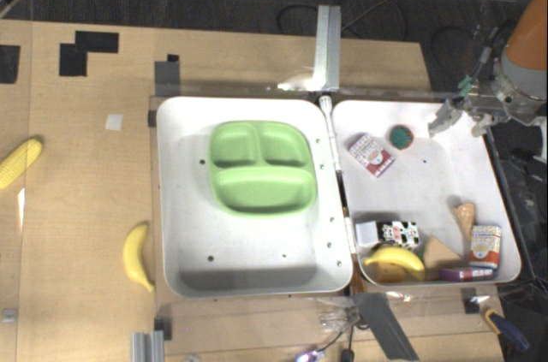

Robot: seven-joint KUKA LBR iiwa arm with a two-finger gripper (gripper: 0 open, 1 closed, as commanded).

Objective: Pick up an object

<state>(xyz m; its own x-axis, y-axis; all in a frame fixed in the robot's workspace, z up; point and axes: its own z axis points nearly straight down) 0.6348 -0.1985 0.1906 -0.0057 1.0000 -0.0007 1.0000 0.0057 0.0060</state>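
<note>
- Camera view: your gripper (460, 117) hangs over the upper right corner of the right bin (428, 181), its two fingers spread apart with nothing between them.
- You can see the arm (524, 61) coming in from the right edge, its orange band at the top right.
- Nearest the gripper you have a green ball (401, 137), and just left of it a small red and white pack (371, 154) lying tilted.
- Along the right bin's lower edge you have a banana (394, 260), a black and white box (399, 233) touching it from above, and a tan wedge (437, 252) beside it.
- Further right sits a cone (465, 217), a can (485, 243) that looks to be lying on its side, and a purple stick (467, 273), too blurred to name better.
- The left bin (184, 181) holds a green tray (260, 166) with three compartments.
- On the bench (77, 181), outside the bins, you have a second banana (137, 256) near the left bin's lower corner and a corn cob (19, 163) at the left edge.
</note>
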